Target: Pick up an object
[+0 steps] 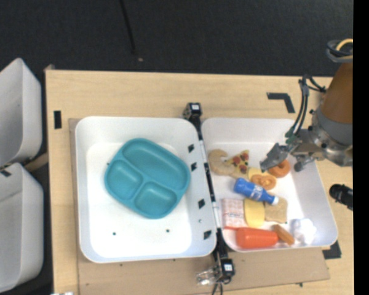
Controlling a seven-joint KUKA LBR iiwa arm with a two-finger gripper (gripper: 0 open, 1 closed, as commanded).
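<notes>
The right bin (313,183) holds several toy foods. Among them are a pizza slice (238,160), a tan cookie (218,160), a blue bottle (255,191), an orange slice (265,180), a yellow wedge (254,212), a red-orange cylinder (255,238) and a small orange piece (281,169). My gripper (286,160) hangs low over the bin's upper right part, open. Its fingers are spread to either side of the orange piece. One grey finger (271,159) points down-left beside the pizza slice. Whether the fingers touch the piece is unclear.
The left bin (86,226) carries a teal divided plate (147,177). A pink-and-white packet (232,212), a toast piece (275,211), a hot dog (283,233) and a white crumpled item (304,228) crowd the right bin's near side. A ridge with clips (204,183) divides the bins.
</notes>
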